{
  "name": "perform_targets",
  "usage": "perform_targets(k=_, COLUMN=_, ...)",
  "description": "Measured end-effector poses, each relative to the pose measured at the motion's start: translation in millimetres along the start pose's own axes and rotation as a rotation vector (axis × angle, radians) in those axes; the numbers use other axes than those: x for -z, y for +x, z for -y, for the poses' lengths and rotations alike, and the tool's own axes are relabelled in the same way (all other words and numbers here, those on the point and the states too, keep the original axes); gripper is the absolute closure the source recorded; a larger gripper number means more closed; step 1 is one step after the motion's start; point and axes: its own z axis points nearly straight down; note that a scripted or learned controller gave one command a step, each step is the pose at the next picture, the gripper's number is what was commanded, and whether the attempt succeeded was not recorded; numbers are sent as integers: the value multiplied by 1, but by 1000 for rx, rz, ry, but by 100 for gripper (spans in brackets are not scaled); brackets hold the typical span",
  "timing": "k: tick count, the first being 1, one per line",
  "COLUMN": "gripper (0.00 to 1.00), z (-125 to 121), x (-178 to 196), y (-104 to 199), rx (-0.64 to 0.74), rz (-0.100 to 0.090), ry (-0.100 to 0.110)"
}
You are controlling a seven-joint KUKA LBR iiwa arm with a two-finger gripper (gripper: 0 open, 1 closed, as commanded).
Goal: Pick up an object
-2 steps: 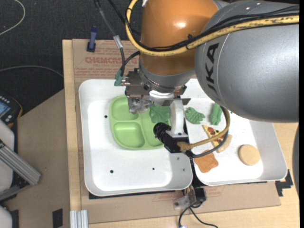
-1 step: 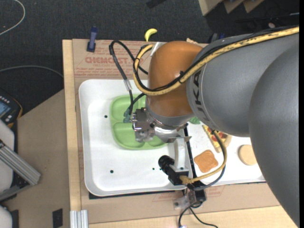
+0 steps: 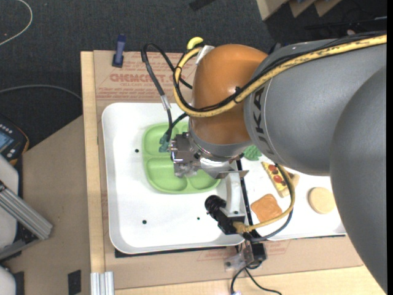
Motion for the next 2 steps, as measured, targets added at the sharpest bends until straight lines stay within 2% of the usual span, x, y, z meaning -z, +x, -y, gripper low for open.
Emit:
perform_targets(k=1, gripper=100, z=-6, x=102, y=32, rx=8, rz=-5, ry=-11)
perform_targets(k=2, gripper=100, z=12, x=30, y=-22, rx=-4, rz=5, ry=11)
